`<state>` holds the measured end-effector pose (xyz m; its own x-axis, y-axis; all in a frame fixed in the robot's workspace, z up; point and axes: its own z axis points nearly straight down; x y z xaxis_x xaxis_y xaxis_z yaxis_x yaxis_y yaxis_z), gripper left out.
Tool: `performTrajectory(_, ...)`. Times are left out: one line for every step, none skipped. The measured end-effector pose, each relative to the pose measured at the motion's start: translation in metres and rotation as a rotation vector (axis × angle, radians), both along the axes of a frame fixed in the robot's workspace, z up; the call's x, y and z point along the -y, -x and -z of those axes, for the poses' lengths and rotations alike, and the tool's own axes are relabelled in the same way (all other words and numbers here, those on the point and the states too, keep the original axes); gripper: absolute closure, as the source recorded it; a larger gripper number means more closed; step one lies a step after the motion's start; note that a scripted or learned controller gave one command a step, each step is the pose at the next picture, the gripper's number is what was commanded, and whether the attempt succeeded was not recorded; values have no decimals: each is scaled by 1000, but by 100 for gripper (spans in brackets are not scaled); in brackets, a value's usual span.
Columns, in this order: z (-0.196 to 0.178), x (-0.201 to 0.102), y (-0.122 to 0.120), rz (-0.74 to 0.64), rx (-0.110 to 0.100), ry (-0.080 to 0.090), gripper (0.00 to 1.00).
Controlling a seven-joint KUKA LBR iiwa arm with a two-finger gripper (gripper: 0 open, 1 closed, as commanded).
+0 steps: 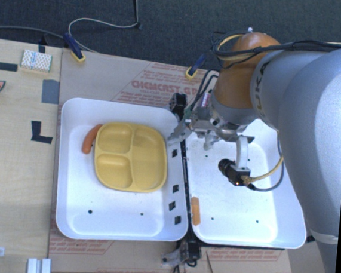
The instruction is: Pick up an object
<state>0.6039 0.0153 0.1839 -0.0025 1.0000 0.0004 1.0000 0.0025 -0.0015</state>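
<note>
While your gripper (195, 132) hovers at the right bin's (251, 228) upper left, you cannot tell its state; an orange piece (195, 210) lies lower down.

Yellow divided plate (131, 157): 3 compartments, rounded square, flat, upper middle of left bin (67, 213). Orange sausage-shaped piece (89, 139) touching plate's left edge, lying near upright. Small orange piece (195, 211) well right of plate (right bin, by its left wall).

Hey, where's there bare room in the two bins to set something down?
Left bin: bare floor along the near wall, below the yellow divided plate. Right bin: bare floor right of the small orange piece. Crowded near the gripper and orange sausage.
</note>
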Motion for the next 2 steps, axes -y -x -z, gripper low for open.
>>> performTrajectory(-92, 46, -29, 2, 4, 3, 0)
performTrajectory(-101, 45, -29, 1, 0, 4, 100)
